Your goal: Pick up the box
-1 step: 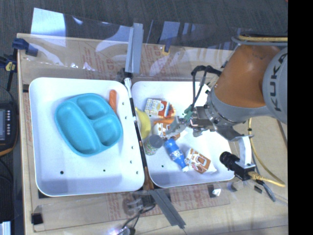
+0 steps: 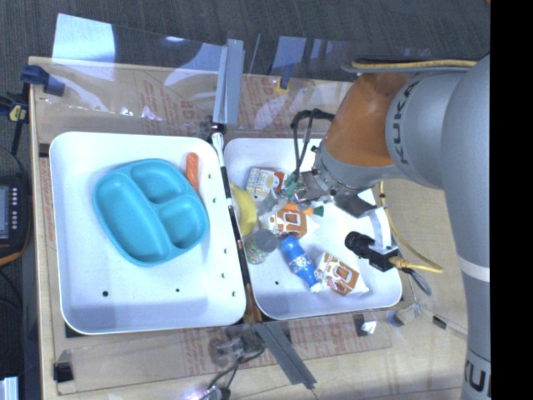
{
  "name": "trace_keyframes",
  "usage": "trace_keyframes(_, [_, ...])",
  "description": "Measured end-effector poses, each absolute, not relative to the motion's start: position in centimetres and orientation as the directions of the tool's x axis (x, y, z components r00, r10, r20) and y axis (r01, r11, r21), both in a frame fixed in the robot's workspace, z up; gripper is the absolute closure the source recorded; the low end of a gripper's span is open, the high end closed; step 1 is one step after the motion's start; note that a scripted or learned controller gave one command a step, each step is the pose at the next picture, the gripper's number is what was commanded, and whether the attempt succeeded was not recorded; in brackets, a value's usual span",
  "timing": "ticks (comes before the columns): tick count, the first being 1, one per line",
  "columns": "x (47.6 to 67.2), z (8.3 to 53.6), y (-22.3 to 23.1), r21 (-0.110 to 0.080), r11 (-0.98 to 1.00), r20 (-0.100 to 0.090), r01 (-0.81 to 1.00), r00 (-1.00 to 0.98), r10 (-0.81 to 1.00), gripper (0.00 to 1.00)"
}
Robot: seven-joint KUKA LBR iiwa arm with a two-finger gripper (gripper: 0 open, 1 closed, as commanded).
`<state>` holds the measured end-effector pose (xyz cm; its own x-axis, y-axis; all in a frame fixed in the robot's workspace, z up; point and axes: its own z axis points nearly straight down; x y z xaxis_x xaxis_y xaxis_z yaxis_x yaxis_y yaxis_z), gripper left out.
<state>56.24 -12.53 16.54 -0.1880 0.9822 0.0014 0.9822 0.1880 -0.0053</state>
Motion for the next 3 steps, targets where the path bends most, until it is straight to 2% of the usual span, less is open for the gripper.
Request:
trace_keyframes(1, [54.0,11.1,-15.4,0.020,0.272,-0.010,0.962,-0.272,0.962,0.00])
trace_keyframes(2, [52.4,10.6,-17.6,0.028,0.374,-0.018,0.927,-0.373,0.928,0.00])
trace_keyframes(3, [58.3,10.6,-14.7,0.024,0.375,-0.021,0.927,-0.375,0.927,0.00])
